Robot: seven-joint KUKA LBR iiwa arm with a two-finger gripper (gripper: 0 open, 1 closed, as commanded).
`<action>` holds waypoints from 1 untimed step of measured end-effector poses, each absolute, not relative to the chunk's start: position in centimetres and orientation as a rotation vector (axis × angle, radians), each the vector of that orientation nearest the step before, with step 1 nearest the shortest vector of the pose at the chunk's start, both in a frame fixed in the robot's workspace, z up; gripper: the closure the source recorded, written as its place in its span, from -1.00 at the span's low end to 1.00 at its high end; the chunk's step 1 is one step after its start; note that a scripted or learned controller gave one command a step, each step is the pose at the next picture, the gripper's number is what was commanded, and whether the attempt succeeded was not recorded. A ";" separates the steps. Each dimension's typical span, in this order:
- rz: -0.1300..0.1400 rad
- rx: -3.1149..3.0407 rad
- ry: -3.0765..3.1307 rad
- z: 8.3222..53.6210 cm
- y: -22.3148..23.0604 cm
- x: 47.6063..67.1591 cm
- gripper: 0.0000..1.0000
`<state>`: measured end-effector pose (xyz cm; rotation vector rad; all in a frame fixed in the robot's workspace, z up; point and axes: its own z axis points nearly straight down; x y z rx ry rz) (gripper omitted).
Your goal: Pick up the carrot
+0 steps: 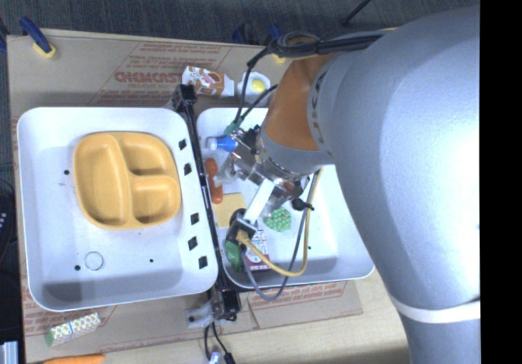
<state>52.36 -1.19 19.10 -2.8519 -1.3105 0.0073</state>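
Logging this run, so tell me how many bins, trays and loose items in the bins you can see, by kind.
White bins: 2, left bin and right bin
Yellow divided tray: 1
Orange carrot: 1
Green round item: 1
Total: 5; more may be hidden under the arm.

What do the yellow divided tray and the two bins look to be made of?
The yellow tray looks like moulded plastic, matte, with soft rounded compartment edges. The left bin and right bin look like smooth white plastic, faintly glossy, though the view leaves that open.
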 end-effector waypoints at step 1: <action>0.005 -2.751 -1.511 19.1 1.2 55.4 -1.00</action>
